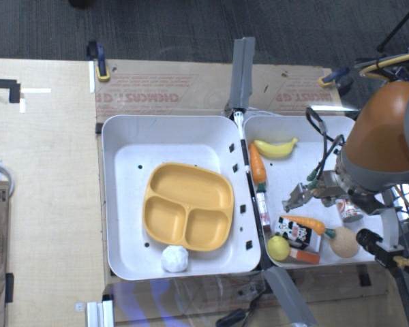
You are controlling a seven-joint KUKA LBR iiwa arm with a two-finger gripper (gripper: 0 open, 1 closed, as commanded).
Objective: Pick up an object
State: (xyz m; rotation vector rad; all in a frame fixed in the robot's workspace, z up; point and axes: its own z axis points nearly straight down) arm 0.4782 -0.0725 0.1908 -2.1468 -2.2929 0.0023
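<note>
My gripper hangs over the middle of the right bin, on the grey arm with the orange band. Just below it lie an orange carrot and a small black-and-white box. A yellow banana lies at the bin's far side. A second carrot and a thin red-and-white tube lie along the divider. A yellow-green fruit, a red marker and a beige ball sit near the front wall. Nothing shows in the gripper.
The left bin holds a yellow divided plate and a white ball at its front. A small can sits partly under the arm. Cables trail from the wrist across the right bin's far right.
</note>
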